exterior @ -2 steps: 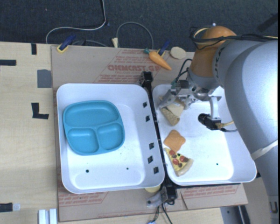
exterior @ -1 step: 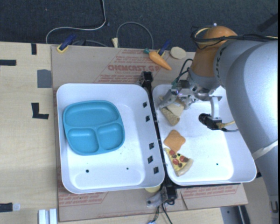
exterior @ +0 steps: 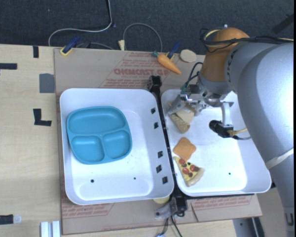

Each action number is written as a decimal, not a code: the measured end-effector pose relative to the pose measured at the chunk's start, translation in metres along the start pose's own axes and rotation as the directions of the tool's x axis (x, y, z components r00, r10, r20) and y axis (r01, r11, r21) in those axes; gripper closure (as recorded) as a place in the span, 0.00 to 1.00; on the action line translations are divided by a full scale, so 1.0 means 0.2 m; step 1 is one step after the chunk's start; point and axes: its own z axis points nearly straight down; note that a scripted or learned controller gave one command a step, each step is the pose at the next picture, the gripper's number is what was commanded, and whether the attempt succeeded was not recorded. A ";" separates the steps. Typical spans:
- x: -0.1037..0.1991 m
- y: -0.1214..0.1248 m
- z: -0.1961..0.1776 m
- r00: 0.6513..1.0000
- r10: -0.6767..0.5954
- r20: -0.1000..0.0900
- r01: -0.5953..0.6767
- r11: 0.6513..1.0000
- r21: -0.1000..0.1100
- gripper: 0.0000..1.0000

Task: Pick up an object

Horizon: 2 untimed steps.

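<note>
Right of centre in the frame, the end effector [exterior: 183, 102] hovered low in the right bin [exterior: 237, 179] over a tan wedge-shaped toy [exterior: 181, 121], its opening impossible to tell, apparently mid-approach, with descent and closing probably needed next.

Two white bins [exterior: 71, 184] sit on brown cardboard [exterior: 133, 68] printed with faded red lettering. The left bin carries a sky-blue tray [exterior: 98, 135] with three compartments, all the same blue. In the right bin [exterior: 246, 174] lies a tan wedge [exterior: 181, 121], an orange-brown toast piece [exterior: 184, 147], and a pizza slice [exterior: 190, 172], pale yellow with red dots (and a little green). Beyond the bins is an orange carrot [exterior: 166, 63] with a green tip, beside a cream disc [exterior: 188, 56]. The arm [exterior: 261, 83] is grey with an orange band [exterior: 218, 53]; the claw [exterior: 187, 102] is silvery metal. The bench [exterior: 19, 157] is pale wood grain with black marks, and a dark blue-grey carpet [exterior: 49, 9] lies behind.
</note>
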 end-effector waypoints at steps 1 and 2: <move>-0.01 0.00 0.00 1.000 -0.002 -0.005 0.002 1.000 0.001 0.00; 0.00 0.00 0.00 1.000 0.001 0.000 -0.001 1.000 0.000 0.00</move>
